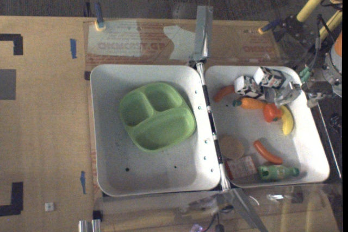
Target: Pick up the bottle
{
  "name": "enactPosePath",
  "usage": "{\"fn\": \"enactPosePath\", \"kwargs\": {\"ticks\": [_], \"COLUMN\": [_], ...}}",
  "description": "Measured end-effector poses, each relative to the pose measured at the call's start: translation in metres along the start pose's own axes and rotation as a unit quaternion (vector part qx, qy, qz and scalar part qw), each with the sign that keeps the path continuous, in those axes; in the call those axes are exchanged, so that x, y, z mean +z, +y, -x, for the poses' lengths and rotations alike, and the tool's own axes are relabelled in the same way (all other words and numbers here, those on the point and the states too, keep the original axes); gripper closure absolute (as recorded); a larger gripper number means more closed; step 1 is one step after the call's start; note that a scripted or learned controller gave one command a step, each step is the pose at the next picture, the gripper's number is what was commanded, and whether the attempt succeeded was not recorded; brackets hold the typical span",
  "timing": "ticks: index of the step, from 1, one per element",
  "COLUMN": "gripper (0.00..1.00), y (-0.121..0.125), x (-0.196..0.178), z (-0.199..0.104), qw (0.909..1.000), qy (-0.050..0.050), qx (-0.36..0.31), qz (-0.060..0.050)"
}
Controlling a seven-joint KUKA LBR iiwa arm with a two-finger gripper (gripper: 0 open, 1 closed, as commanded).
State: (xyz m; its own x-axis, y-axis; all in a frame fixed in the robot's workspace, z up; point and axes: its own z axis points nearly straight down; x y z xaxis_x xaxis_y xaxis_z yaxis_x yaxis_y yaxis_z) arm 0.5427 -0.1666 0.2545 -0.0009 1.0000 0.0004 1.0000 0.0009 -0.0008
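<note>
**One bottle waiting, reach not yet begun**

One green bottle [278,172] is lying on its side along the near edge of the right bin [321,163], cap pointing toward the right wall. Nothing is touching it from above. By my reading, the task is sitting at its opening step: the approach.

The gripper [288,95] is hanging over the far part of the same bin, well apart from the bottle, amid a black-and-white carton [260,82]. Whether the jaws are apart or together, I cannot tell; they are blurring into the clutter beneath.

The next move is calling for a swing toward the near edge, then a descent with the jaws straddling the bottle's narrow width, not its length.

Crowding is making that awkward. A brownish packet [243,167] is lying just beside the bottle's base, and an orange sausage-like piece [267,152] is sitting near, just behind it. The bin's near rim is leaving little room on the other side. A round tan disc [232,146], a banana [286,120], a carrot [252,103] and a red-orange pepper [272,112] are lying farther back.

The left bin [109,165] is carrying a green divided plate [156,116], off the route.
</note>
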Motion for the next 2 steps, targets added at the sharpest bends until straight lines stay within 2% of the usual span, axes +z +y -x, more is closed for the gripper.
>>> {"fn": "enactPosePath", "kwargs": {"ticks": [1, 2], "gripper": [0.00, 0.00], "y": [0.025, -0.005], "x": [0.100, 0.070], "z": [-0.076, -0.133], "qw": [0.9986, 0.9998], "qy": [0.000, 0.000], "qx": [0.052, -0.021], "qz": [-0.001, -0.001]}}
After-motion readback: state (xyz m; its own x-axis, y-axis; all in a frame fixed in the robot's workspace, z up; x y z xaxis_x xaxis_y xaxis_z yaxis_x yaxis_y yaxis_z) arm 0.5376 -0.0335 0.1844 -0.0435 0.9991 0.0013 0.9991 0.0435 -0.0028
